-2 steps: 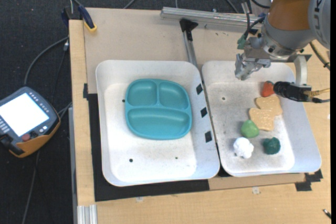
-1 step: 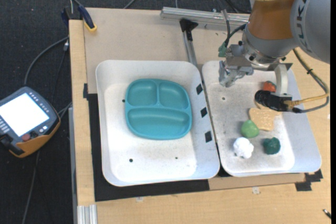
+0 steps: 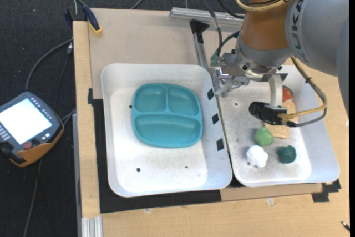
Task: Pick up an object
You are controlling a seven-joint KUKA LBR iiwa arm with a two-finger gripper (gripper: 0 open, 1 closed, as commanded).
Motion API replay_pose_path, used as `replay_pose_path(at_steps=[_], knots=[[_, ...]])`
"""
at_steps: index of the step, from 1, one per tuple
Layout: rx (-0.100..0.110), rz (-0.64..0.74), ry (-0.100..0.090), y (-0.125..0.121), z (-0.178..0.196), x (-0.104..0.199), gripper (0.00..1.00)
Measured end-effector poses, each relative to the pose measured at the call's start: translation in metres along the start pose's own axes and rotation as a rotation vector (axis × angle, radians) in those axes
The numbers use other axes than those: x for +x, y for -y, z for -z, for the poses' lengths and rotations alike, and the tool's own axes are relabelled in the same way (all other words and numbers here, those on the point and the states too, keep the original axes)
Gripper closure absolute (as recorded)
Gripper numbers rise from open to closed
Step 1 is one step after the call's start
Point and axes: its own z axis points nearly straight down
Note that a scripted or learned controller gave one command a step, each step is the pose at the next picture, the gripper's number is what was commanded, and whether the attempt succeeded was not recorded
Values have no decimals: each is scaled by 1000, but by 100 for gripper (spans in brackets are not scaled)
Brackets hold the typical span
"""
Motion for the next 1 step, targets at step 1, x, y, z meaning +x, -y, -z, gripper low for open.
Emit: replay_pose_path(at_steps=[1], knots=[[-3, 2, 0, 1, 0, 61, 100]])
